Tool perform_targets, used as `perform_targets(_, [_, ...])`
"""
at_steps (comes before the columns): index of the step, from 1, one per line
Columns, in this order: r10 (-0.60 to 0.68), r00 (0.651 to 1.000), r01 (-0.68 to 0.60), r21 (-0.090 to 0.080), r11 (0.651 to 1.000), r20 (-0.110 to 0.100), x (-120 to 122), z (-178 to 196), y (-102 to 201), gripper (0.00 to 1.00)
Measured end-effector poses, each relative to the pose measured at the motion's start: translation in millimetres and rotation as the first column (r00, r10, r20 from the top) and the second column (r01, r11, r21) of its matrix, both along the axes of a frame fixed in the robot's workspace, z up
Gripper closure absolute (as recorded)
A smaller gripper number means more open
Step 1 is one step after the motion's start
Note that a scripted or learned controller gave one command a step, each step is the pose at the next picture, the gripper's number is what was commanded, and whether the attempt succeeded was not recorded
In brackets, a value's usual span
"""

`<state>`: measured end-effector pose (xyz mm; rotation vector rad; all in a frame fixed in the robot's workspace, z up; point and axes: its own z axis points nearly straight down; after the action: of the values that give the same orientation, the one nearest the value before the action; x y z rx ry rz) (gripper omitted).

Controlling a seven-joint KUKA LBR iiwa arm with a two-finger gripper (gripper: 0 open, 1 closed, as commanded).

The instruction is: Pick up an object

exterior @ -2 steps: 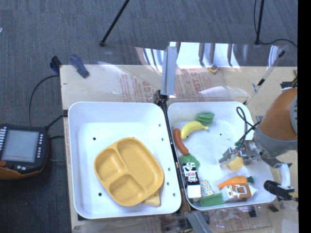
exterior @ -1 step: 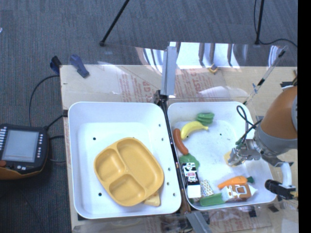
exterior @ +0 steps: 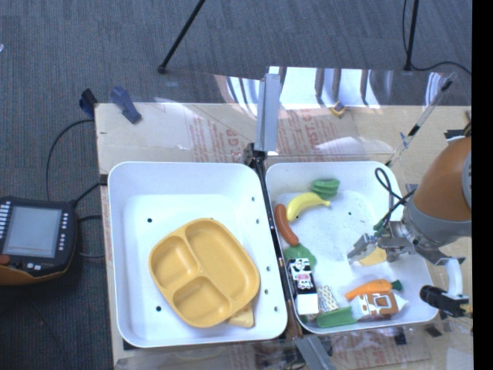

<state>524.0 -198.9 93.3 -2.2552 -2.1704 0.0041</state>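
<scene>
The gripper point(exterior: 368, 250) sits in the right bin point(exterior: 350, 177), fingers closed on a pale yellow piece point(exterior: 375, 258); at its five o'clock lies a carton point(exterior: 375, 305), its label unreadable

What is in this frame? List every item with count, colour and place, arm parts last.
bins: 2, white, side by side on the bench
divided plate: 1, yellow, left bin
banana: 1, yellow, right bin, upper middle
green toy: 1, green, right bin, above the banana
sausage: 1, red, right bin, left edge
carrot: 1, orange, right bin, lower right
small carton: 1, orange and white, below the carrot
cow-print box: 1, black and white, right bin, lower left
handheld controller: 1, dark with a screen, floor at left
arm: 1, grey with orange band, right
claw: 1, low over the right bin, at a pale yellow piece
</scene>
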Motion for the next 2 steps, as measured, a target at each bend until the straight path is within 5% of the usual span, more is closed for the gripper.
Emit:
perform_targets(1, [0.155, 0.988, -0.155, -0.005, 0.988, 0.007, 39, -7, 32, 0.0])
perform_targets(2, [0.108, 0.994, -0.108, -0.004, 0.994, 0.003, -34, -8, -7, 0.0])
